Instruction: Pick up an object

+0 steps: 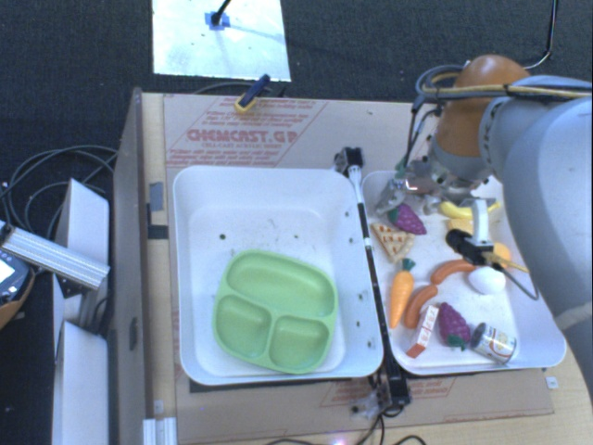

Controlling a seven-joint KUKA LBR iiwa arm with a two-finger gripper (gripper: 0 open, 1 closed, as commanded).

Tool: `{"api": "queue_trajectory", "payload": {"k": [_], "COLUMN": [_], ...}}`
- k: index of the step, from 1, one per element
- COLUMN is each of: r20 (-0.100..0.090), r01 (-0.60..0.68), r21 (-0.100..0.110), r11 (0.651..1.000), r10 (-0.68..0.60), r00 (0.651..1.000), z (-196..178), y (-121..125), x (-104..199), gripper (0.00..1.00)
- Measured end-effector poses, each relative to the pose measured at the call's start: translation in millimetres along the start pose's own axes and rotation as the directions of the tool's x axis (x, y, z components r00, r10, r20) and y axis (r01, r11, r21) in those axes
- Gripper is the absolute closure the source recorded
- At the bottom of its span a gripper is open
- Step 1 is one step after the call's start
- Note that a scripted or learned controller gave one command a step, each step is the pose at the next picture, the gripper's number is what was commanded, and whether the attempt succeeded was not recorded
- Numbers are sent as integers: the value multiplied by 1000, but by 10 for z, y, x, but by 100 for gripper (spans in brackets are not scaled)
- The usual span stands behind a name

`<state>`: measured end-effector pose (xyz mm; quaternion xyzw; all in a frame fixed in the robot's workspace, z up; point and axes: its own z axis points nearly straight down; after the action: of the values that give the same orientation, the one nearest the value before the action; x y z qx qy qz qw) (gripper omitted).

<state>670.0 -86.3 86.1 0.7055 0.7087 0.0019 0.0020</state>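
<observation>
You have the gripper (pixel 400 198) low in the right bin (pixel 547 341) just beside the purple grape toy (pixel 408 218), fingers' spread impossible to tell; it looks light, hard plastic, slippery, so pinch across its narrow middle.

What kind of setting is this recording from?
Likely a robotics lab bench for pick-up trials: two white bins side by side, toy food such as a carrot in the right one, and loose cables beside the bench.

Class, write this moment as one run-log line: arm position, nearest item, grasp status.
arm: over right bin | gripper: low at far-left corner | nearest: purple toy | grasp: none seen | left bin: green tray
</observation>
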Motion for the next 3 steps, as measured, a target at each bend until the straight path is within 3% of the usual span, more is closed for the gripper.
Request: {"api": "queue_trajectory", "payload": {"k": [1, 3], "r20": [1, 0], "r01": [0, -4], "r21": [2, 5], "r11": [1000, 1000], "r10": [0, 4], "r00": [1000, 1000], "z": [9, 16], "y": [-7, -1171], "x": [35, -29], "gripper": [0, 0]}}
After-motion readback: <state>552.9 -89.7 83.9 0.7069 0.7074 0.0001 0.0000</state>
